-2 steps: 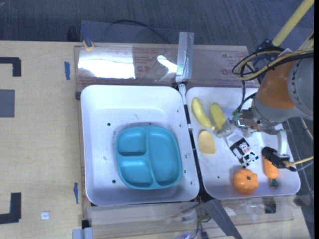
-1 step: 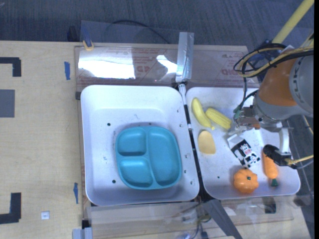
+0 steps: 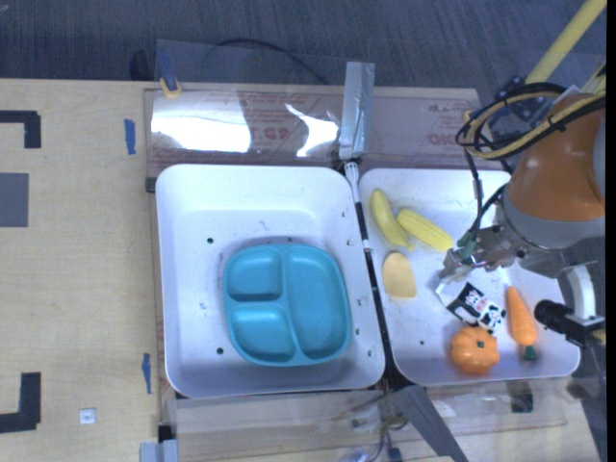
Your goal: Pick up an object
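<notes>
Hovering over the right bin [image 3: 423, 349], the pincer [image 3: 460, 275]; its spread is indiscernible.

The arm [image 3: 558, 176] is grey with a broad, rounded orange band above the wrist. Black and yellow cables [image 3: 500, 114] loop over its far side. The hand [image 3: 472, 253] is a small metallic grey block with a touch of green.

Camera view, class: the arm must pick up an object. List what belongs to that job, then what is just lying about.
Belongs to the job:
gripper
banana
corn cob
pale yellow piece
black-and-white toy
carrot
orange pumpkin
right bin

Just lying about:
blue divided plate
left bin
blue tape tabs
</notes>
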Controlling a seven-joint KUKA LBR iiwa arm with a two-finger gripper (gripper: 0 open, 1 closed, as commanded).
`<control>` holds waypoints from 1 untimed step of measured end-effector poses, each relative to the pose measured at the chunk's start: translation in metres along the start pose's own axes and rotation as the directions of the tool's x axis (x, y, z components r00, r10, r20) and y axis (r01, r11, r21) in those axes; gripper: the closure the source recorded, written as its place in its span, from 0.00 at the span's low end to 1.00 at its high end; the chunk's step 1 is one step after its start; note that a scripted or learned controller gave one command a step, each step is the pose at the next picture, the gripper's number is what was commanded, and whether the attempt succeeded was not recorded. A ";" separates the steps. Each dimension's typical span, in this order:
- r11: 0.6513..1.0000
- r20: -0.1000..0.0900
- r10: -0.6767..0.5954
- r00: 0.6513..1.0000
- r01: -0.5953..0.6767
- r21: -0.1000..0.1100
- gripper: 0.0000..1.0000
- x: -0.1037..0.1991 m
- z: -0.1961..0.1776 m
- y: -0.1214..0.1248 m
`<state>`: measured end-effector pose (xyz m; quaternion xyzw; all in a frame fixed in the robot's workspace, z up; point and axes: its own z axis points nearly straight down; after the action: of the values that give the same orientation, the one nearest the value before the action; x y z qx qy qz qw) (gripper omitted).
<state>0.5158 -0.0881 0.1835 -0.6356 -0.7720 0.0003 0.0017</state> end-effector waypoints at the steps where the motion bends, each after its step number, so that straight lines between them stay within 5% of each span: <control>1: 1.000 0.000 0.001 1.000 -0.001 0.002 0.00 -0.001 0.001 -0.001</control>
<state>0.5152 -0.0888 0.1826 -0.6360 -0.7717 0.0009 0.0024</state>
